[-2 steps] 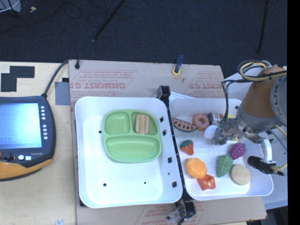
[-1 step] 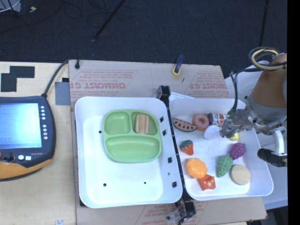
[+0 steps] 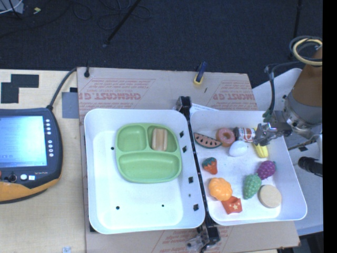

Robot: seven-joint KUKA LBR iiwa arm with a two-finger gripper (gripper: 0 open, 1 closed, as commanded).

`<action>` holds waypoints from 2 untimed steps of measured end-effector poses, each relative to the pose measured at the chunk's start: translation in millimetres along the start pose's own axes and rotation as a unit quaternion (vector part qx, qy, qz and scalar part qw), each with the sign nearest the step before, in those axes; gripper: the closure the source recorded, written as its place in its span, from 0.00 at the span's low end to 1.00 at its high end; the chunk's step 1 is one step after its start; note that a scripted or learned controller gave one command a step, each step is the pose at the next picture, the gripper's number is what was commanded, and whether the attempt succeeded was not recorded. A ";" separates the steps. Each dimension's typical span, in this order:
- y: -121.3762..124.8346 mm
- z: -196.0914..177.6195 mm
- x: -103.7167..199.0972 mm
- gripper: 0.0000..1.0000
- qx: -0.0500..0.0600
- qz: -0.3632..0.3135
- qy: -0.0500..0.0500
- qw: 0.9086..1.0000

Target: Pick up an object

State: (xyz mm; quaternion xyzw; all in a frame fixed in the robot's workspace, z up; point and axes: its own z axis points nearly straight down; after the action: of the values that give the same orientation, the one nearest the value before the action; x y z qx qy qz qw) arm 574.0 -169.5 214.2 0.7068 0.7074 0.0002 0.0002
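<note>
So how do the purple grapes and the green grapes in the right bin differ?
The purple grapes are purple; the green grapes are green. The purple grapes look like the smaller, rounder bunch, while the green grapes look longer. The purple grapes lie farther from the camera, beside the yellow piece; the green grapes sit nearer, next to the beige disc. Both are toy bunches lying loose in the right bin.

A single fixed camera sits above the bench (image 3: 37, 88) and looks down at a slant — the far edge of the bench lies toward the top of the view, the near edge toward the bottom. It stands far enough back to take in both white bins whole: the left bin (image 3: 100, 194) and the right bin (image 3: 295, 194). The arm (image 3: 308, 88) enters from the view's right edge.
</note>
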 end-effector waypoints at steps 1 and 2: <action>0.1 -13.9 -1.0 1.00 0.001 0.000 0.000 1.000; 7.0 -17.5 42.8 1.00 0.001 -0.001 0.001 1.000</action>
State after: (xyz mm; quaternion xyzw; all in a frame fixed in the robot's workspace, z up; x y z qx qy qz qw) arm 581.0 -126.7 231.7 0.7059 0.7083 -0.0001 -0.0012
